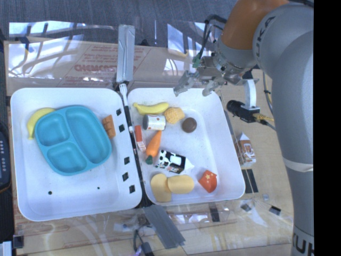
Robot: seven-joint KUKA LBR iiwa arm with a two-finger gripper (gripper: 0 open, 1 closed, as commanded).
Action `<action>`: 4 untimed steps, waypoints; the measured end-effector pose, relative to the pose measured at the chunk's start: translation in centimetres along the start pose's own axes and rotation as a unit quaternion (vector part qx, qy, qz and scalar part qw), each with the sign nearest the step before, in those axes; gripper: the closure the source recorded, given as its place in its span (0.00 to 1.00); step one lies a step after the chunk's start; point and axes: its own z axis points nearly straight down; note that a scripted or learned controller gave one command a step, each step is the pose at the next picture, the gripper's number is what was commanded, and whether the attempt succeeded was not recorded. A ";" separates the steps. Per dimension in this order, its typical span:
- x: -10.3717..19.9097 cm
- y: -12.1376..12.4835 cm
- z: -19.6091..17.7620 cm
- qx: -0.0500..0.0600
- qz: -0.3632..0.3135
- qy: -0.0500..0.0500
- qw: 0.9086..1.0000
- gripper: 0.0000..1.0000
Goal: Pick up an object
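We see the arm reaching in from the right, its end effector above the far rim of the right bin.

The grey arm bends down from the upper right, the orange band sitting just above the wrist, and the end effector hangs over the bin's back edge with its two fingers spread apart and nothing between them. Below it we find the things to pick: a banana and a tan cookie nearest the fingers, then a small can, a brown ball, a carrot, a black-and-white block, two yellow lumps and a red-orange piece. The left bin holds a blue divided tray with a second banana beside it.
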 end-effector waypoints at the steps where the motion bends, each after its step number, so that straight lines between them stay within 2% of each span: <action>1: -1.9 -0.6 15.7 -0.001 -0.051 -0.001 0.999 0.00; 2: 4.5 0.8 15.7 -0.002 -0.072 0.000 0.997 0.00; 3: 4.4 0.8 14.7 -0.001 -0.073 -0.001 0.997 1.00; 4: 4.4 0.8 13.7 -0.001 -0.075 -0.001 0.997 1.00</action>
